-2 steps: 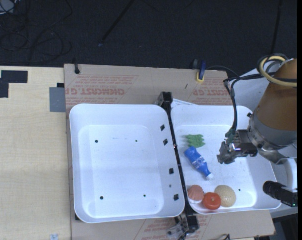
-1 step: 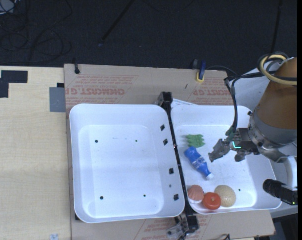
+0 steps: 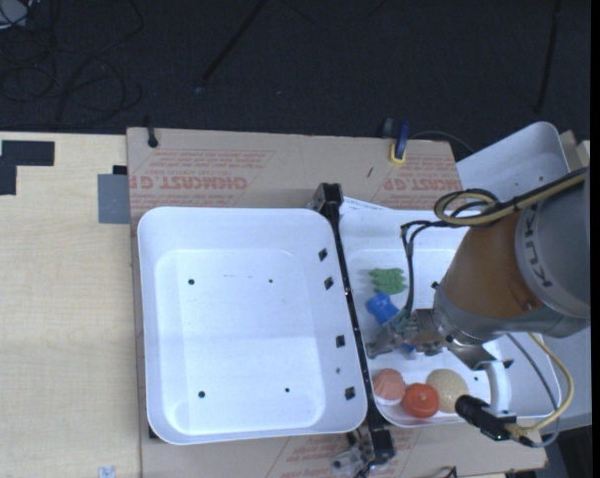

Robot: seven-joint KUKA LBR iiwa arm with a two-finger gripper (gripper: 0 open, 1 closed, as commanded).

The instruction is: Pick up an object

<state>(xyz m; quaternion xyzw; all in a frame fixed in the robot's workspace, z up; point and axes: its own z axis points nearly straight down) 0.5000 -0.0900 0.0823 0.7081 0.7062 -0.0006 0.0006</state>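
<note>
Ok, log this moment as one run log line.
arm over right bin | hand low beside blue object | red ball untouched | grasp unconfirmed

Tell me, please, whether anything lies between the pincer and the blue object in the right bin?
Nothing visible does. The pincer sits low in the right bin, just below the blue object, with no other item between them. The green object lies beyond the blue one, and the red ball nearer the front.

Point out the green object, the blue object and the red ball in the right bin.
green object [image 3: 387, 280], camera view, its middle.
blue object [image 3: 381, 309], camera view, its upper face.
red ball [image 3: 420, 400], camera view, its top.
</note>
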